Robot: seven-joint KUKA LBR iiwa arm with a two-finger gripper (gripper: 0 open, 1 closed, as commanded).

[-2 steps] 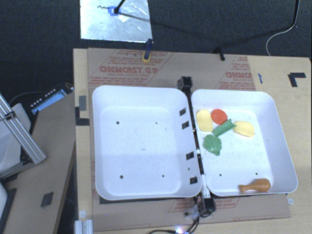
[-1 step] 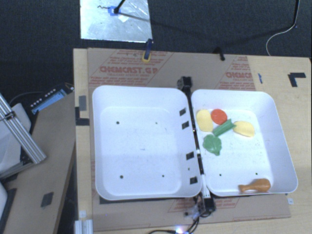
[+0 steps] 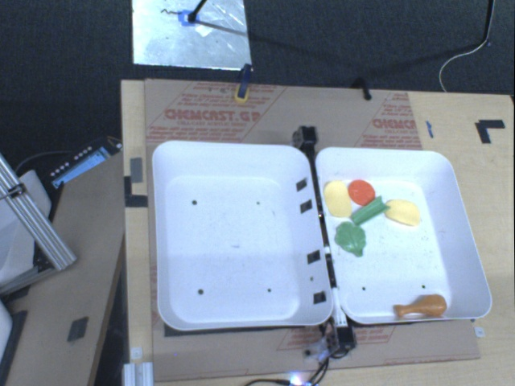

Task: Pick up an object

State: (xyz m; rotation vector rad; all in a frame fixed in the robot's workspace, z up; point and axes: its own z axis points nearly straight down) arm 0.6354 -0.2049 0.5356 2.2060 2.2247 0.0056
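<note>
Nearest the camera, an orange-brown plastic drumstick (image 3: 421,306) lies at the front edge of the right shallow white bin (image 3: 460,215). Farther back in the same bin, a cluster: a pale yellow rounded piece (image 3: 337,199) touching a red disc (image 3: 361,190); a green elongated piece (image 3: 368,211) between them and a yellow lemon-like piece (image 3: 404,212); a green leafy piece (image 3: 351,238) just below. The left white bin (image 3: 233,236) adjoins it on the cardboard-covered table (image 3: 265,111). The pincer's state cannot be told.

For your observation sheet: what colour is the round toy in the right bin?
Red: the round toy, clearest in the camera view.
</note>
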